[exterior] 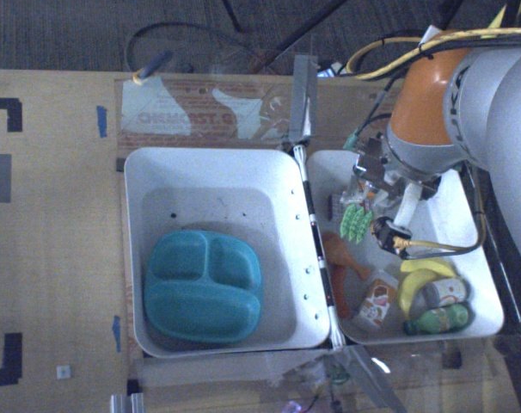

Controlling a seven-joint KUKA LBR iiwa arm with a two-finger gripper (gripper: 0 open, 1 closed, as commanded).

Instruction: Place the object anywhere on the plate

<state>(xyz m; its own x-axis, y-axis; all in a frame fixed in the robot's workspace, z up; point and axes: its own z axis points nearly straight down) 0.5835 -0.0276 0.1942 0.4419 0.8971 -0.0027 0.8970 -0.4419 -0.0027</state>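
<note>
The teal plate [203, 286] with three compartments lies in the left bin [157, 179], toward its front. My gripper [362, 198] hangs over the back left part of the right bin [454, 218], directly above a green toy vegetable [357, 223]. The gripper's tip overlaps the top of that green piece, and whether they touch cannot be told. The arm's orange band [425, 93] and grey wrist cover the back of the right bin.
Also in the right bin lie an orange carrot-like toy [346, 261], a small carton [377, 305], a yellow banana [418, 280], a can [446, 292] and a green bottle [438, 319]. A ridge [316, 248] separates the two bins. A cable [441, 248] loops off the wrist.
</note>
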